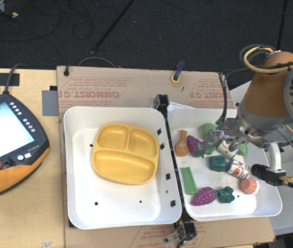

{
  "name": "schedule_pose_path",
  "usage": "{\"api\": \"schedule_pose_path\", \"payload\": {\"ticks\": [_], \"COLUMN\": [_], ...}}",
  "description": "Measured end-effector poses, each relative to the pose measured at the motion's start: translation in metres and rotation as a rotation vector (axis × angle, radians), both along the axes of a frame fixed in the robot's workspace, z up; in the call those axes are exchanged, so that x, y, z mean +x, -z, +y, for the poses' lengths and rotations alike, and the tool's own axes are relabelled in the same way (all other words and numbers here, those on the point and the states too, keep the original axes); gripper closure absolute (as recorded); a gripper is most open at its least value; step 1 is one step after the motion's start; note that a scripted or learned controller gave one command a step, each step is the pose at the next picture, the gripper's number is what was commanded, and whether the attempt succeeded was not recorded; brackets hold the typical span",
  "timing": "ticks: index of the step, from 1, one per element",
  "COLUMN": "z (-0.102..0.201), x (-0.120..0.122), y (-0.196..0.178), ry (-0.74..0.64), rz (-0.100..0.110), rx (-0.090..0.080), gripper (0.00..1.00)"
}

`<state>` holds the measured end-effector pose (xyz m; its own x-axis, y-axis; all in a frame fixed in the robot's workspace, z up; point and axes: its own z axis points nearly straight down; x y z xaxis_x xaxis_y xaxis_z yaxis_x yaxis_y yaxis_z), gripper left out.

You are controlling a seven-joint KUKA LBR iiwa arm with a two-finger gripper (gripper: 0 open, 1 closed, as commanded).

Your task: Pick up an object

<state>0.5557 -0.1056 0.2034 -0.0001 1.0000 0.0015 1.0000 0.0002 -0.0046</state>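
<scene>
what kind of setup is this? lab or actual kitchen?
Most likely a robotics lab bench, not a kitchen: the arm reaches over two white bins, the food in them looks like toys, such as the purple grapes, and a control tablet sits beside loose cables.

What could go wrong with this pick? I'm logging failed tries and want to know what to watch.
Crowding: the hand sits low among close-packed toys in the right bin, near a purple piece and a dark green one, so it may nudge or catch two. The small brown pear shape beside the bin divider could get pushed against it.
</scene>
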Motion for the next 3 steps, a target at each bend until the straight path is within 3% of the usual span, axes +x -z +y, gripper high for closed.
{"api": "schedule_pose_path", "payload": {"ticks": [1,2,3], "z": [0.119,0.112,0.202], "x": [-0.064,-0.063,-0.08], "y": [-0.104,-0.107,-0.205], "ry": [-0.013,-0.001,-0.01], "rz": [-0.008,0.003,-0.011], "rx": [0.004,-0.001,0.003], "gripper": [0.0,1.0,1.0]}}
